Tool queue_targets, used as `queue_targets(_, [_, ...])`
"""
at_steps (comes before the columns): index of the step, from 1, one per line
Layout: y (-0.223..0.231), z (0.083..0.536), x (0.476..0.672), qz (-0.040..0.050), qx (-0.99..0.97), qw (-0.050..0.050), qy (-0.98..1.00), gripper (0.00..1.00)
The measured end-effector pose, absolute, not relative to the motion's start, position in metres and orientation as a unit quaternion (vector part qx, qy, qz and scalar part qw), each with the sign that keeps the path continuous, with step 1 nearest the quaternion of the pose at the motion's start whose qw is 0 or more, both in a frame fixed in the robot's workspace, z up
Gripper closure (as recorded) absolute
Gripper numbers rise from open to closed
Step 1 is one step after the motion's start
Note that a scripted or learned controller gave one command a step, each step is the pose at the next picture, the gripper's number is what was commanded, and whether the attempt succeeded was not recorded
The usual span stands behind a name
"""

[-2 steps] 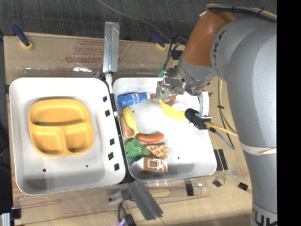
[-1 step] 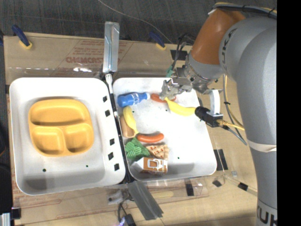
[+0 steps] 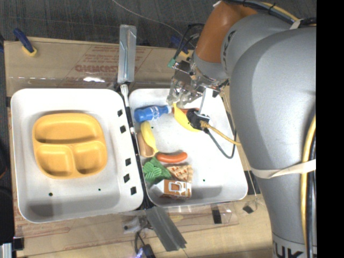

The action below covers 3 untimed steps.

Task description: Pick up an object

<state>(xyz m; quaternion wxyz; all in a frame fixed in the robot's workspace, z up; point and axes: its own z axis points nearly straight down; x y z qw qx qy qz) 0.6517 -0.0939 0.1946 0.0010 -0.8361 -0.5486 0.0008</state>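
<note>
Starting at the near rim, the right white plastic bin (image 3: 228,190) held a small brown printed carton (image 3: 177,188), a waffle-patterned toy piece (image 3: 183,172), a green leafy toy (image 3: 154,171) and a red-orange toy sausage (image 3: 171,157) in a tight cluster. Behind these lay a yellow toy banana on a tan bun-shaped piece (image 3: 147,139), then a blue plastic bottle (image 3: 149,113) on its side. The left white bin (image 3: 21,144) carried a yellow three-compartment tray (image 3: 69,143). Farthest back, the two-finger gripper (image 3: 181,99) hung over the right bin's far end, just beside a curved yellow toy (image 3: 184,119), the likely target. Cannot tell whether it was released or clenched; nothing visibly between its tips. Judgement: centre over the yellow piece, straddle its narrow width, avoid the bottle alongside, lift straight.
</note>
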Motion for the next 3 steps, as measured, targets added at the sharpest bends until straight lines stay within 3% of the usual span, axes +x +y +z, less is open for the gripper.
queue_targets(1, [-0.087,0.19,0.624,0.0031,-0.891,0.003,-0.453,1.0])
queue_targets(2, [-0.063,0.281,0.641,-0.0012,-0.93,0.0,-0.367,1.0])
queue_targets(3, [-0.141,0.264,0.633,0.0036,-0.94,0.002,-0.342,1.0])
